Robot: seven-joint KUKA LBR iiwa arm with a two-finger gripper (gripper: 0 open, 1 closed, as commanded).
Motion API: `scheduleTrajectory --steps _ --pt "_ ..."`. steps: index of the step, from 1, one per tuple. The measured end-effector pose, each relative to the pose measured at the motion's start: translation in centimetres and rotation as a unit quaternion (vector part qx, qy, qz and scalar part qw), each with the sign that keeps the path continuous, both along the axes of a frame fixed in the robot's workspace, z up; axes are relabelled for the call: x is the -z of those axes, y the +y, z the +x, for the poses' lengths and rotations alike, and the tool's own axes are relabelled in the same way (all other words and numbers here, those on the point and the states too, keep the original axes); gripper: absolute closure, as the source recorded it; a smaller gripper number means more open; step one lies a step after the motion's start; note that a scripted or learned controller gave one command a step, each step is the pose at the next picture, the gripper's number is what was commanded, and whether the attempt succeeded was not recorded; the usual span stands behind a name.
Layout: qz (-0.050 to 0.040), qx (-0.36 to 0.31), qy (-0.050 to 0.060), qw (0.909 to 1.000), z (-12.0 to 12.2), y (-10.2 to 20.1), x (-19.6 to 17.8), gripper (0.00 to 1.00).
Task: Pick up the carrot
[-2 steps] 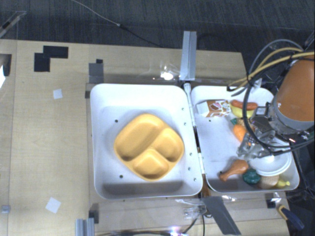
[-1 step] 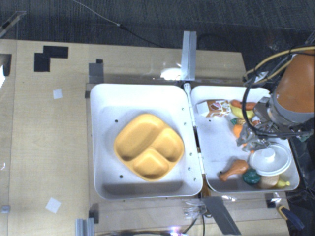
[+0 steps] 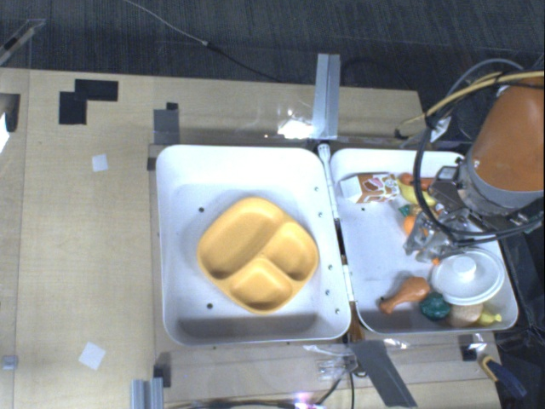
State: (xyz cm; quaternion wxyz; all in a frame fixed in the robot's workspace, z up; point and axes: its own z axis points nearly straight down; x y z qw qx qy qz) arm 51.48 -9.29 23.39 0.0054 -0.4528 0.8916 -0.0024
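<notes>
The hand is low in the right bin, and the arm covers it from above; I cannot tell its state, and nothing can be seen pinched in it. The carrot seems to be the small orange piece just to the left of the hand, near the bin's far side, partly hidden by cables.

The risk here is crowding. A yellow item lies touching or just beside the carrot on its far side, and a printed packet is near on the left. The hand could close on the wrong piece or push the carrot away. The white lidded pot stands just beside the hand on its near side and may be knocked. The chicken leg lies apart. The left bin with the yellow tray is well apart from all this.
</notes>
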Motion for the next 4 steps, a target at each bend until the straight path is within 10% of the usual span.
scheduleTrajectory --steps 1,2,3,4 --pt "-0.0010 -0.151 0.000 0.9885 3.3 1.5 -1.6 1.00" --pt "-0.0019 -0.264 0.003 0.9645 -2.7 1.4 3.5 1.00" --pt "-0.0066 -0.317 0.000 0.9484 -2.6 -7.0 -10.3 1.00" --pt "-0.0038 -0.319 0.001 0.9477 -2.6 -6.8 -10.0 0.00"
